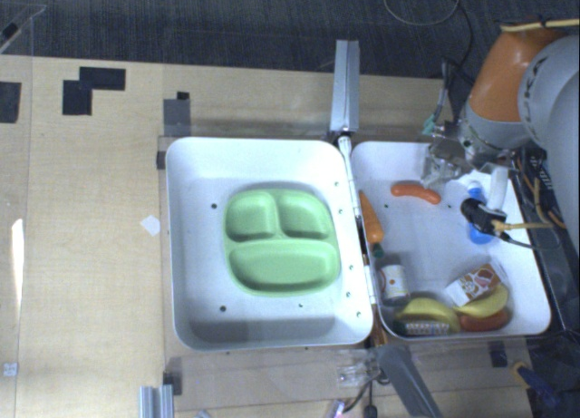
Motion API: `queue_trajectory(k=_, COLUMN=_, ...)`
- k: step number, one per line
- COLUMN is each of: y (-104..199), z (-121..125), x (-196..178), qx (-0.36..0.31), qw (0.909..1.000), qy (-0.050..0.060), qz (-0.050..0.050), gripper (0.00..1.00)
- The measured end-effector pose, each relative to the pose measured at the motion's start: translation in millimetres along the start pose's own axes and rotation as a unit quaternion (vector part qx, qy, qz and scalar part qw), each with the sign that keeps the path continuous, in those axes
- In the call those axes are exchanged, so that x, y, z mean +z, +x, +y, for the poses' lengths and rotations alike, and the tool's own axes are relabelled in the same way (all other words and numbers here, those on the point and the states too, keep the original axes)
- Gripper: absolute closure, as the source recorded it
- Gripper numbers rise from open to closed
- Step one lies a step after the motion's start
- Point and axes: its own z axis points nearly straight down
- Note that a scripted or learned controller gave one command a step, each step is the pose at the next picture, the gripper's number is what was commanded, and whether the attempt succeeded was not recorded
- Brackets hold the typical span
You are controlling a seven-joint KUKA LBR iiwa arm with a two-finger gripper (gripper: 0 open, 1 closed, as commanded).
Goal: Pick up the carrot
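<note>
The carrot [368, 218] is orange with a green stem end. It lies lengthwise against the left wall of the right bin [535, 321], close to the divider between the two bins. My gripper [441, 171] hangs over the far part of the right bin, well right of and beyond the carrot. It is open with nothing between its fingers. Just below and left of it lies an orange-red sausage [415, 192].
The right bin also holds a small can [391, 281], a yellow banana [426, 309], a second banana beside a red-and-white pack [471, 287], and a blue object [478, 230] under the arm's cables. A green divided plate [279, 239] sits in the left bin [195, 226].
</note>
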Motion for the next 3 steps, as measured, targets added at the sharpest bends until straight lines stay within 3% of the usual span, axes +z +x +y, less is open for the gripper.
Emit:
queue_trajectory(k=1, y=-10, z=-88, x=48, qx=0.111, qw=0.9939, qy=0.001, qz=-0.001, gripper=1.00)
queue_trajectory(k=2, y=55, z=-123, x=-32, qx=0.246, qw=0.9692, qy=0.000, qz=-0.001, gripper=1.00)
queue_trajectory(k=3, y=-5, z=-136, x=-40, qx=0.198, qw=0.9802, qy=0.000, qz=-0.001, gripper=1.00)
